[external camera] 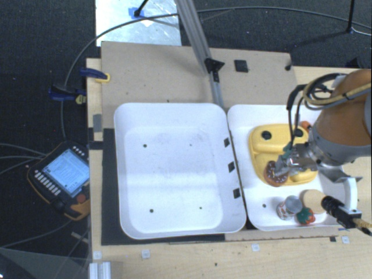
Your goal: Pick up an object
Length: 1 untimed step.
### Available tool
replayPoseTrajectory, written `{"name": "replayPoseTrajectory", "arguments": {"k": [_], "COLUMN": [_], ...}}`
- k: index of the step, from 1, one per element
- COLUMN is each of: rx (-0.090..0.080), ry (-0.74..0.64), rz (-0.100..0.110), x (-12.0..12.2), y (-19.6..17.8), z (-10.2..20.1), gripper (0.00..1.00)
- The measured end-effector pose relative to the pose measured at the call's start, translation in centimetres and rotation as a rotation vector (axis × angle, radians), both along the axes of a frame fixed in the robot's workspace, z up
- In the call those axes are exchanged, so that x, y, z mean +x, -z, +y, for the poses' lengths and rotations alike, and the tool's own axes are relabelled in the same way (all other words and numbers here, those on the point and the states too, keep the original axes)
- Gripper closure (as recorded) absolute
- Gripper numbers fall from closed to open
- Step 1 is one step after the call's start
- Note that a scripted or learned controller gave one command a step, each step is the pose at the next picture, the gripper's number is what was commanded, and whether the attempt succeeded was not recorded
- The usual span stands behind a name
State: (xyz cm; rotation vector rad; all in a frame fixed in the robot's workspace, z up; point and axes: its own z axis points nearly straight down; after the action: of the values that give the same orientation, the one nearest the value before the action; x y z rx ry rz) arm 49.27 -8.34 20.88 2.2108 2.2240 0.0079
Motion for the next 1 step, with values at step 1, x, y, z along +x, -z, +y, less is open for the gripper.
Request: {"name": "replayPoseTrajectory", "arguments": {"k": [1], "rx": [-0.001], "ry": [0.001], "rz": [0.001], "x": [0.18], "y": [-4.84], "z": [-0.01], "gripper": [1.00]}}
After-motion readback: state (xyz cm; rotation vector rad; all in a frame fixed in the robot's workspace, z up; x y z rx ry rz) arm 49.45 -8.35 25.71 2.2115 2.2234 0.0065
